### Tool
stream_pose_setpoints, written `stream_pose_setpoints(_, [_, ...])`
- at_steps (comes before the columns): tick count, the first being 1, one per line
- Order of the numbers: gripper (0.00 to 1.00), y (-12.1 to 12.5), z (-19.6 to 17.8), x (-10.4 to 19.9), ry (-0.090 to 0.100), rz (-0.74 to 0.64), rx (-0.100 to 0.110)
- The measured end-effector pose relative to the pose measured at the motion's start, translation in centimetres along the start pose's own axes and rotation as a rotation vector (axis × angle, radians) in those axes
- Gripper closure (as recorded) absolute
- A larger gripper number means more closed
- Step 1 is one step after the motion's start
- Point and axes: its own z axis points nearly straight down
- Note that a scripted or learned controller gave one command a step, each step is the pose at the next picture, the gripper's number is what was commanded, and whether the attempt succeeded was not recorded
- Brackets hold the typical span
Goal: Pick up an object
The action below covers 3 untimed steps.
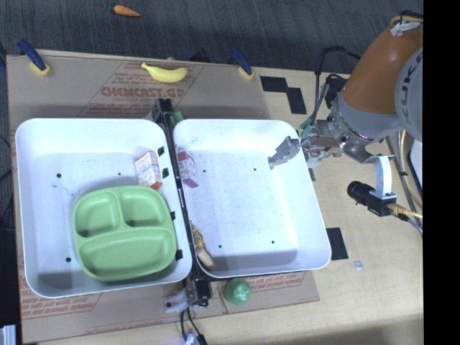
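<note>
In the left bin (43, 146) lies a green divided plate (125, 231), flat, in the near half. Just behind it, near the wall between the bins, a small red and white packet (148, 168) rests on the floor of the bin. Behind the bins, a yellow banana (164, 71) lies on the cardboard sheet (108, 92) that covers the worktop. The right bin (251, 207) has a red and white wrapper (186, 165) against its left wall, and a brownish object (200, 251) lies at its near left corner. A green ball (238, 290) sits on the cardboard in front of this bin. The tool (285, 152) hangs over the right bin's far right corner; I cannot tell whether it is wide or narrow, and nothing is seen in it.
</note>
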Motion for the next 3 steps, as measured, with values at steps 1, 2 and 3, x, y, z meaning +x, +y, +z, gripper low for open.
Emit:
stream_pose_setpoints(1, [0.00,-2.8,8.9,-2.6,0.000,-0.001,0.002])
stream_pose_setpoints(2, [0.00,-6.5,16.7,-2.5,0.001,-0.002,0.001])
stream_pose_setpoints(3, [0.00,-3.3,17.1,-2.5,0.000,-0.003,-0.001])
